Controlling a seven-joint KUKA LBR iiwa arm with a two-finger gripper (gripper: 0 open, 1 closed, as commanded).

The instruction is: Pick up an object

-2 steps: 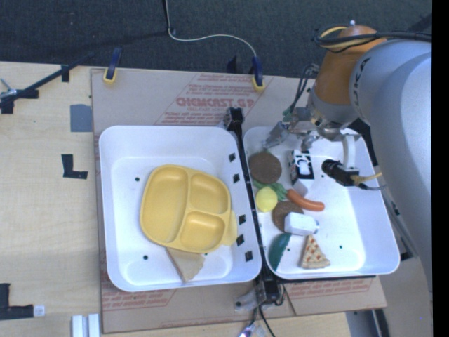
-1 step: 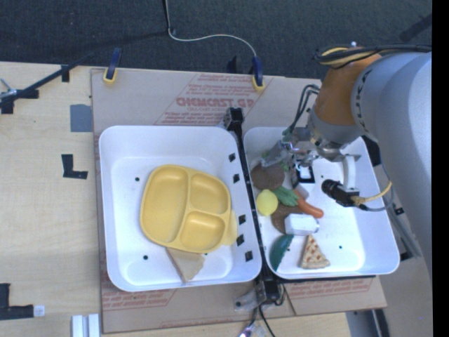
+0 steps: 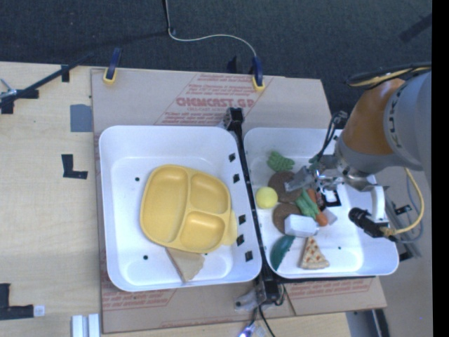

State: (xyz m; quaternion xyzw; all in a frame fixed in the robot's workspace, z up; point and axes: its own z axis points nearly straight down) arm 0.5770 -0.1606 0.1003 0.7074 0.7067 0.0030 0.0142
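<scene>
Two white bins side by side on a table, gripper low over the right one.

In the left bin (image 3: 119,153), a yellow divided tray (image 3: 186,208) lying over a tan sheet (image 3: 186,264) that pokes out at its near edge. In the right bin (image 3: 351,258), clustered close together: a green leafy toy (image 3: 280,162), a yellow ball (image 3: 266,198), a brown disc (image 3: 282,216), a white block (image 3: 302,225), a dark green piece (image 3: 282,247), a pizza slice (image 3: 313,253). Just right of the ball, gripper (image 3: 313,185) down among the pile, beside a green-and-orange carrot (image 3: 311,208); impossible to tell whether parted, closed, or clamped on anything. Grey arm (image 3: 382,125) entering from the right.
</scene>
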